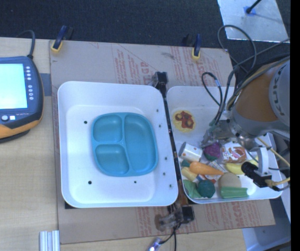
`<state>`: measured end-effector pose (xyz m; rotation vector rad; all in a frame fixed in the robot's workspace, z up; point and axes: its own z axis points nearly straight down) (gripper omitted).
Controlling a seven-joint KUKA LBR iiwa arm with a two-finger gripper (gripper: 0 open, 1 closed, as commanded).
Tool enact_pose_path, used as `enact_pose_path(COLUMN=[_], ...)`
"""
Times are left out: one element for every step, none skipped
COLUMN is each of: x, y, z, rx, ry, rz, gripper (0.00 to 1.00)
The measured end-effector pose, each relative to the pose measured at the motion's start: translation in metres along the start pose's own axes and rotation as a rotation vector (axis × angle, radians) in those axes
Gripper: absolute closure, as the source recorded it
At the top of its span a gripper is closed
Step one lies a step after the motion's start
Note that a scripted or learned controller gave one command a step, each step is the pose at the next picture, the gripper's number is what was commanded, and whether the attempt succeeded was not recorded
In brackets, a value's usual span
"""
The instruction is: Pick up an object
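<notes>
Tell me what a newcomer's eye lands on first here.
First, the blue divided plate, alone in the middle of the left bin. Next, the jumble of toy food in the right bin, where the gripper reaches down among it, above a purple piece.

No readable text. Cardboard sheet (pixel 139 61) under the bins carried faint red printed lettering along diagonal lines, too blurred to read. Small package (pixel 235 153) in right bin (pixel 191 95) had red-and-white label, illegible. Teach pendant (pixel 6 95) screen was blank white, buttons unreadable.
</notes>
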<state>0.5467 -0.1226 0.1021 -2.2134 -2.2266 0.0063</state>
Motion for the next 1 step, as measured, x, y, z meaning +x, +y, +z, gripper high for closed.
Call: enact_pose_path(x=[0.0493], y=[-0.0407], z=[-0.0896], rx=[-0.001], ry=[0.002], rz=[0.001], gripper=[1.0])
